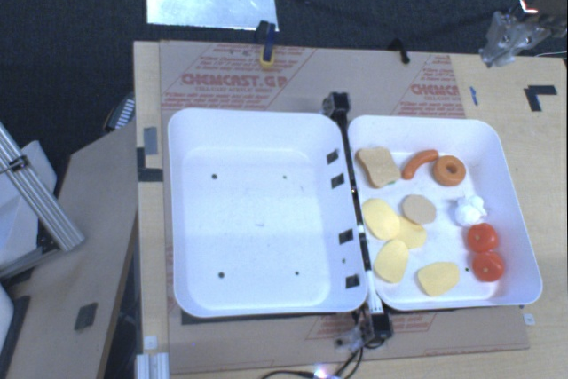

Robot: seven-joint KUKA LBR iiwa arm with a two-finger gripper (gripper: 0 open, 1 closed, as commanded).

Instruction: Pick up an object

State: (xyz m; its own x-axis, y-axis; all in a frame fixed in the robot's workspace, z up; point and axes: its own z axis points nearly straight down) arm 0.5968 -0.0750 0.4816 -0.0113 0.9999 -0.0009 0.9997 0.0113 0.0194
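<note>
Your pincer (515, 35) was parked way up at 2 o'clock, off past the bins, and honestly I couldn't tell its state. All the food sat in the right bin (510, 182): bread slice (378, 166), sausage (420, 162) and donut (449, 170) up at 12, two tomatoes (485, 251) down at 4.

Bench (222, 71): tan board top printed with red lettering. Two white bins sit directly on it, side by side and touching. Right bin (506, 182) lies below the gripper (510, 44), nearer the camera; left bin (257, 124) well off to the gripper's far side. A small yellow-and-blue clip (265, 44) at the bench's far edge.
</note>
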